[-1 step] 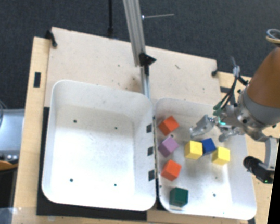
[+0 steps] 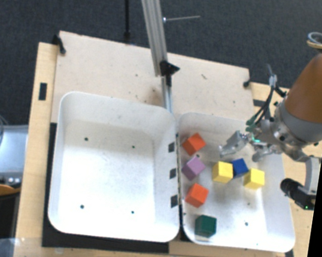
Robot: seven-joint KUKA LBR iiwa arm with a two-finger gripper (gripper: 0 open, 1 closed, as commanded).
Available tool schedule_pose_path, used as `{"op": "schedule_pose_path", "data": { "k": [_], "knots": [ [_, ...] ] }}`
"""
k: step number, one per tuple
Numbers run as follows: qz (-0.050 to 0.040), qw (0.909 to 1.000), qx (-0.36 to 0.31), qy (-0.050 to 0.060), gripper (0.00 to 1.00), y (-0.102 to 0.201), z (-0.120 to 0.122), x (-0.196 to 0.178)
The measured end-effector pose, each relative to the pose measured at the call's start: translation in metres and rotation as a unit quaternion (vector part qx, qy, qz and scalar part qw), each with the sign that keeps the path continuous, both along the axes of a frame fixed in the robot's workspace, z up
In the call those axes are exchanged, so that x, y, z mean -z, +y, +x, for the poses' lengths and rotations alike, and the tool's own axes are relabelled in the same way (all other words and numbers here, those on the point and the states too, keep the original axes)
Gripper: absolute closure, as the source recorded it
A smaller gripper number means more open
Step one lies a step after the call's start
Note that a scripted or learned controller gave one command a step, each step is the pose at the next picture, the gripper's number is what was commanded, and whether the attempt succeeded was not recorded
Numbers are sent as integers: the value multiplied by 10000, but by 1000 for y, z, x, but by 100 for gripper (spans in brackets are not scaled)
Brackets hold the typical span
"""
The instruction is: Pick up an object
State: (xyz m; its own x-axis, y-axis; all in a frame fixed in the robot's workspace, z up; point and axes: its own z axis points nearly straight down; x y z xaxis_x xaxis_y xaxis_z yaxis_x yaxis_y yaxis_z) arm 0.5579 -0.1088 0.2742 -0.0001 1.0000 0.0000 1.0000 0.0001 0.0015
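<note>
Gripper [image 2: 242,141] over right bin [image 2: 278,228], jaws apart, holding nothing.
Blue cube [image 2: 240,166] just near of it, between two yellow cubes: likely light, rigid; grip flat opposite faces.

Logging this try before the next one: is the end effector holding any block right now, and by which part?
Nothing is held. The end effector hangs above the right bin, apart from the blue block and yellow block, nothing between its fingers.
</note>
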Motion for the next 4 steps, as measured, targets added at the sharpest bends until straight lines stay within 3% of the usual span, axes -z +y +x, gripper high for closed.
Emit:
{"op": "schedule_pose_path", "data": {
  "k": [3, 4],
  "knots": [
    [-4, 10000, 14, 29, 0, 8, -4, 137],
    [0, 10000, 43, -15, 100, 7, -2, 123]
  ]
}}
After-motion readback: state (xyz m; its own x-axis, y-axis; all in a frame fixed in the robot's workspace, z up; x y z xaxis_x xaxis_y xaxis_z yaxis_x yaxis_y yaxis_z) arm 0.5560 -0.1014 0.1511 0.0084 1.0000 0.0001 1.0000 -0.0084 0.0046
